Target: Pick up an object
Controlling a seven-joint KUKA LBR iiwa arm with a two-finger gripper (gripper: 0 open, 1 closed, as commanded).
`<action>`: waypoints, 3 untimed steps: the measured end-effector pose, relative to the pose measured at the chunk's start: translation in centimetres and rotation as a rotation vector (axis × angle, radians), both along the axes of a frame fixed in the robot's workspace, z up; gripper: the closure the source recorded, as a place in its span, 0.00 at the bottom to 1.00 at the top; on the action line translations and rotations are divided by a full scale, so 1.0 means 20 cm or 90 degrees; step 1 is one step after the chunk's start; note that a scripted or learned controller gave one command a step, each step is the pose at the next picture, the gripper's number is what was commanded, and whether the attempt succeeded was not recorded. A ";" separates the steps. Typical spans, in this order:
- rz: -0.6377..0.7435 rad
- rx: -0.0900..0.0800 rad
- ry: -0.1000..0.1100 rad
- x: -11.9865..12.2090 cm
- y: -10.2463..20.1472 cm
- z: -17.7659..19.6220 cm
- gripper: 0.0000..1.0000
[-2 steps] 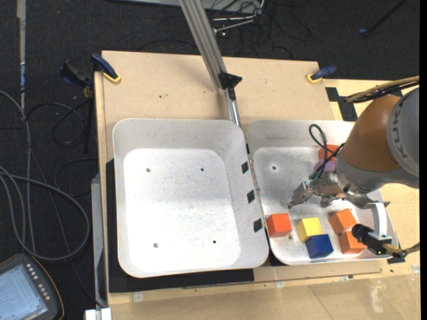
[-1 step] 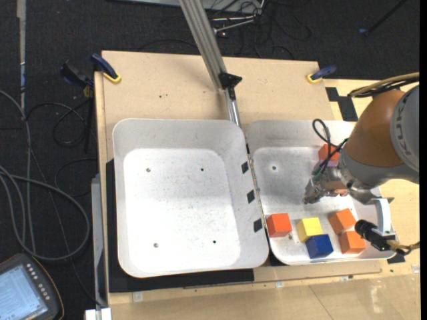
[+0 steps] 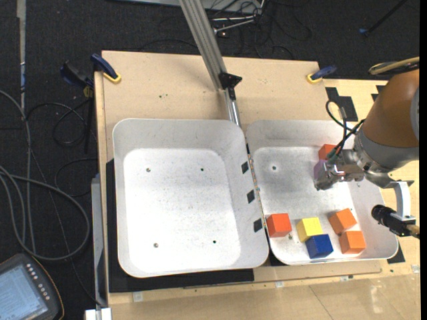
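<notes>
Orange shows just behind the hand [image 3: 327, 177]: a block [image 3: 326, 152] near the back of the right bin [image 3: 287, 153], partly hidden by the wrist, so its shape and heading cannot be read. Whether the hand is spread or closed I cannot tell; nothing is visibly between its tips.

By my reading the step is the approach, with the hand low over the right bin and no grasp made. The next move calls for settling on one target and dropping squarely over it.

Five more blocks sit along the front of that bin: an orange one [image 3: 279, 224], a yellow one [image 3: 309, 229] touching a blue one [image 3: 319, 245], and two orange ones [image 3: 343, 220] [image 3: 352, 241] to the right. All look roughly cubic, so none has a clear long axis; most sit slightly turned against the bin's edges. The hand's fingers would likely need to match that turn. The left bin [image 3: 133, 139] and desk [image 3: 167, 85] hold no blocks.
</notes>
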State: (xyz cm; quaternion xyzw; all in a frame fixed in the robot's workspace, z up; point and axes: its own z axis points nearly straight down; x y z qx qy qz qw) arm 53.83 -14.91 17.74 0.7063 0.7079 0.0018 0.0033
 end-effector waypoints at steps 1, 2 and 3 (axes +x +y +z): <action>0.000 0.000 0.001 -0.03 0.00 0.23 1.00; 0.001 0.000 0.000 -0.02 0.00 0.46 1.00; 0.004 0.002 0.004 0.09 0.28 0.40 1.00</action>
